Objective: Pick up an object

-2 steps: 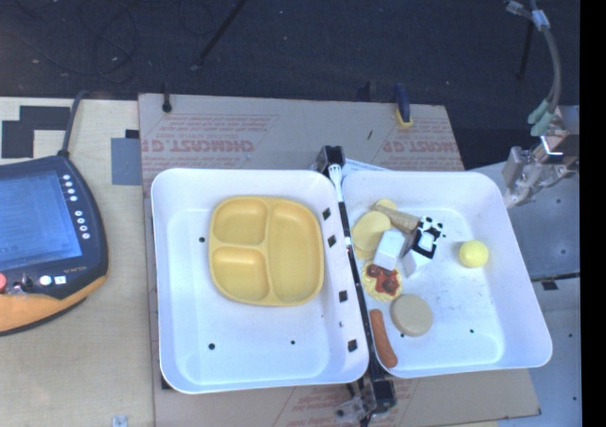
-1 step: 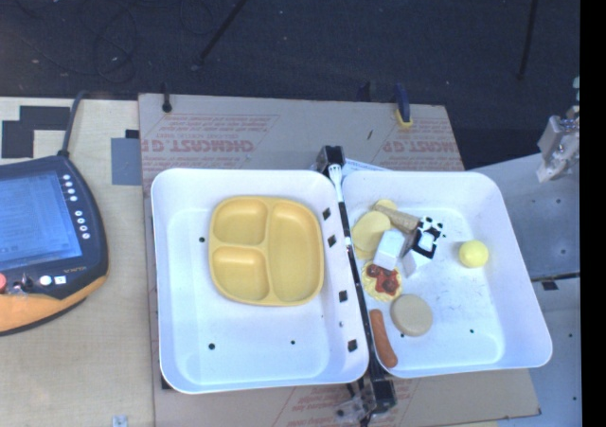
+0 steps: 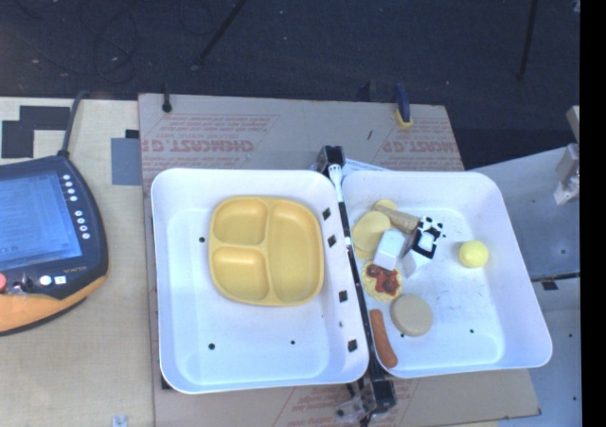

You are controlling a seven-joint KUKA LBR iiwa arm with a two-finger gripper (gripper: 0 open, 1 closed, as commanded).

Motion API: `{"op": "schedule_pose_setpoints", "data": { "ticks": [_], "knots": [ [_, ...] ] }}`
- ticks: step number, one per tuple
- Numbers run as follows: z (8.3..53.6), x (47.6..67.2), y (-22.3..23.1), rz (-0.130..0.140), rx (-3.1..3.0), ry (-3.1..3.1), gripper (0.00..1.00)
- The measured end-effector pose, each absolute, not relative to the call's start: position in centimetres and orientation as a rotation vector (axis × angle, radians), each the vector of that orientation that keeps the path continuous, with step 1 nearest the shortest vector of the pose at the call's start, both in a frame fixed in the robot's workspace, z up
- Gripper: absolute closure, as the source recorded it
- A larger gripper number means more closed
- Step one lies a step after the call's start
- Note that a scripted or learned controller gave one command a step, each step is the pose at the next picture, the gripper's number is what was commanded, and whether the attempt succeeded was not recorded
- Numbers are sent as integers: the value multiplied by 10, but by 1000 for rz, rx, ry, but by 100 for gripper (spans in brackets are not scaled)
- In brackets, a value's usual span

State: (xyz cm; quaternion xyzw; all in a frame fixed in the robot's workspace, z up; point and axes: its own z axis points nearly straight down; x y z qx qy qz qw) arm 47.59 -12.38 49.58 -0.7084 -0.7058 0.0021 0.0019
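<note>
One yellow ball (image 3: 473,254), one sausage (image 3: 383,338), one plate (image 3: 266,250)

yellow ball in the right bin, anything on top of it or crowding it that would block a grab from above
Nothing visible does. The yellow ball lies alone on bare bin floor near the right wall of the right bin. The nearest thing, a black and white block, sits apart to its left, and nothing covers the ball.

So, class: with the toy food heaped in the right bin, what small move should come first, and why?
Probably bring the arm over the yellow ball in the right bin: it lies apart from the crowded pile, so it looks easiest to pick cleanly.
</note>
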Motion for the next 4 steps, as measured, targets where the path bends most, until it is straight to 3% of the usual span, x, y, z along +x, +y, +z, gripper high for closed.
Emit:
{"op": "schedule_pose_setpoints", "data": {
  "ticks": [1,2,3,4],
  "knots": [
    [540,476,-164,1,-2227,-2221,100],
    [537,476,-191,3,-2223,-2220,100],
    [537,533,-113,0,-2209,-2231,100],
    [538,473,-169,3,-2227,-2214,100]
  ]
}}
